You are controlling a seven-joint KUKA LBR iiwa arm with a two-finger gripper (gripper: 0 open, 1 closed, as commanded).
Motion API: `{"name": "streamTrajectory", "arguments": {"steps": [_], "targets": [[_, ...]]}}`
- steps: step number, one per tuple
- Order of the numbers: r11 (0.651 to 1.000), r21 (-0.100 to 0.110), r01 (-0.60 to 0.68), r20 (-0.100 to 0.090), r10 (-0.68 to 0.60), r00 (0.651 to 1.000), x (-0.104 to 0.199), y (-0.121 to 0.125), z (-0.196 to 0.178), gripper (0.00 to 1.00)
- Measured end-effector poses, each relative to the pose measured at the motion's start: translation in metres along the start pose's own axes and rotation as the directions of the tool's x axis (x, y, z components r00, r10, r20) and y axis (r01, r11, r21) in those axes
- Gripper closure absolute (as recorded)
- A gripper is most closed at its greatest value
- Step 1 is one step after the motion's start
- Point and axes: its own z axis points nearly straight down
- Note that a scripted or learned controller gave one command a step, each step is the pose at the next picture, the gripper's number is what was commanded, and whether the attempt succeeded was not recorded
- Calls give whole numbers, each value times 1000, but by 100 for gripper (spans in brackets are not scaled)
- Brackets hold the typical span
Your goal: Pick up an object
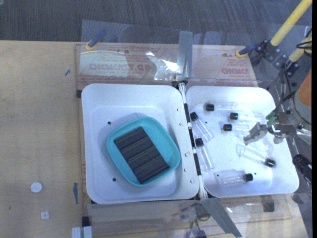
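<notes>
In the left bin [94,108] on the tabletop [34,108], a teal tray [171,150] lies at a slant with a dark ribbed block [141,153] in it. The right bin [257,95] holds clear vials with black caps: one near its top edge [220,106], two along its left wall [200,128], one at the front [235,177], one toward the right [260,157]. Above that bin's right side hangs the pincer [255,134], its fingers slightly spread with nothing between them, just above the rightmost vial.

Tray [119,155] in left bin [94,100]; vials [233,176] in right bin [257,95]
</notes>
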Motion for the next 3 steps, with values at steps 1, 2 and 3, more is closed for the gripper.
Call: {"name": "streamTrajectory", "arguments": {"steps": [1, 2, 3], "targets": [[995, -3, 97, 2, -97, 995, -13, 77, 101, 0], [990, -7, 139, 1, -139, 990, -67, 128, 152, 0], [990, -12, 138, 4, -138, 990, -68, 130, 140, 100]]}}
